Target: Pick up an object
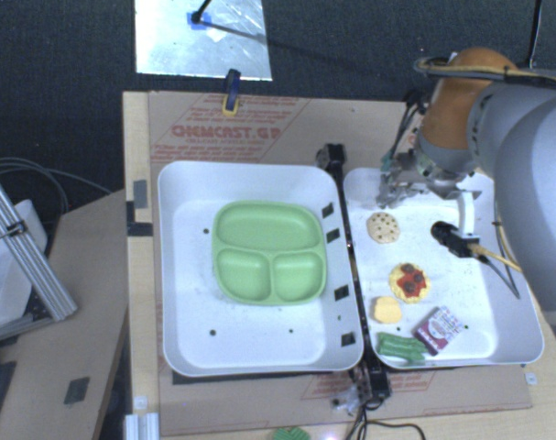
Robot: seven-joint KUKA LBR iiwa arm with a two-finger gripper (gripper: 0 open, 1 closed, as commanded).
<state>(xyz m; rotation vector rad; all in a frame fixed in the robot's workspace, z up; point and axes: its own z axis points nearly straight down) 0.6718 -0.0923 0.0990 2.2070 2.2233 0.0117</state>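
Dark carpet surrounds the surface. In the right bin, the hand is seen at the far left corner; the cookie lies just nearer the front edge. Its grip state cannot be told.

Tabletop: tan board, printed brown cardboard sheet lying flat on it. Two white bins sit side by side on the cardboard, touching along their inner edges: left bin, right bin. A blue-and-yellow clamp grips the tabletop's far edge. Small grey tag near the front left corner.
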